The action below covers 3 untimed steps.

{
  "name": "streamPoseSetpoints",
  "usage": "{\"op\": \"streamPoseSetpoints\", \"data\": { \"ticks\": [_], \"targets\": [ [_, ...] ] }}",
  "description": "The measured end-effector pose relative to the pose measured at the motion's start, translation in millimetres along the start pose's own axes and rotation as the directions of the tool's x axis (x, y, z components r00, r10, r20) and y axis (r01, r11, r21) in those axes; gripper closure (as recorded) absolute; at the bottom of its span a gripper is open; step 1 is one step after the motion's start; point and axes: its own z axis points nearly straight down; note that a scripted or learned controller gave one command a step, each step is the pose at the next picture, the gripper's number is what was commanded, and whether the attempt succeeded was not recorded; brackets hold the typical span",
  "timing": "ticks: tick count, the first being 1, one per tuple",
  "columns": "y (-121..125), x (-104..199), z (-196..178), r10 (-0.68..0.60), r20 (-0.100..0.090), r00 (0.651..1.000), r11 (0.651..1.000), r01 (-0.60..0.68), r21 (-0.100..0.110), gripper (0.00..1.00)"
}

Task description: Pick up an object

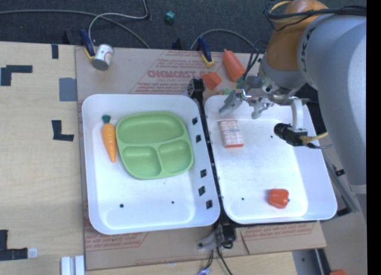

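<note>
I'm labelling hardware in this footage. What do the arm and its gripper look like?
The arm is a thick, rounded, light grey body with a glossy orange band above the wrist. Thin dark cables loop over that band. Below it sits a metallic silver gripper with two slim grey fingers. A black fitting with an orange-tipped cable sticks out beside it.

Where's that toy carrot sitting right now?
The carrot lies in the left bin, along its left side, just beside the green divided plate.
</note>
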Motion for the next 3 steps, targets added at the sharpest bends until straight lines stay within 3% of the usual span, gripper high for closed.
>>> {"op": "streamPoseSetpoints", "data": {
  "ticks": [1,2,3],
  "targets": [
    [24.4,-24.6,66.7,0.003,0.002,1.0,1.0,-0.003,0.008,0.0],
    [25.9,-24.8,100.6,0.001,0.002,1.0,1.0,-0.001,0.003,0.0],
    [26.1,-24.7,90.7,0.0,0.004,1.0,1.0,0.0,0.003,1.0]
  ]
}}
